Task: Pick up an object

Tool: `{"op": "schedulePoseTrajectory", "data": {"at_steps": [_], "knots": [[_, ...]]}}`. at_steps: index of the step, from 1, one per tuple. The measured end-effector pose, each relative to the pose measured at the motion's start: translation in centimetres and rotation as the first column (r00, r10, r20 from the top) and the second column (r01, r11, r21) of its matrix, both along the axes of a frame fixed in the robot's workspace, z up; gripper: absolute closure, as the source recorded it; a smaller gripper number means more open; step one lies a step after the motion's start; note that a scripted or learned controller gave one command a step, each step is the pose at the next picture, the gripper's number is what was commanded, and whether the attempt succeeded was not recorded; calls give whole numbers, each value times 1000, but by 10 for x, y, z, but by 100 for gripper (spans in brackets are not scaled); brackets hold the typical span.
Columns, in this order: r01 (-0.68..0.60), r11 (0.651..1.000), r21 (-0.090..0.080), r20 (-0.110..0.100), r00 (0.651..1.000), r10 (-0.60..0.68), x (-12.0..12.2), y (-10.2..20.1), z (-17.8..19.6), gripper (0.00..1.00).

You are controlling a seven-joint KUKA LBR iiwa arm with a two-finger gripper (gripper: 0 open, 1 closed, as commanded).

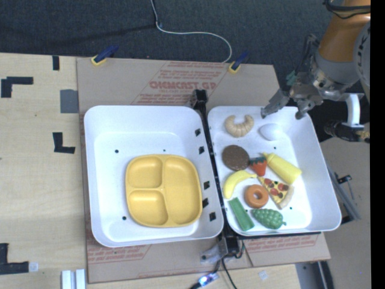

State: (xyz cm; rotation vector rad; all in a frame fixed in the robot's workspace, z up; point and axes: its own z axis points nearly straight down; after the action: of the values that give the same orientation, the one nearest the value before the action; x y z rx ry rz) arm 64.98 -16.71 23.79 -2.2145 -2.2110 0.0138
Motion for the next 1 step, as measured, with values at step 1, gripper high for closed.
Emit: {"op": "schedulePoseTrajectory", "data": {"at_steps": [1], "knots": [[-3,1000,-2,13,1000,3,2,0,9,0]]}}
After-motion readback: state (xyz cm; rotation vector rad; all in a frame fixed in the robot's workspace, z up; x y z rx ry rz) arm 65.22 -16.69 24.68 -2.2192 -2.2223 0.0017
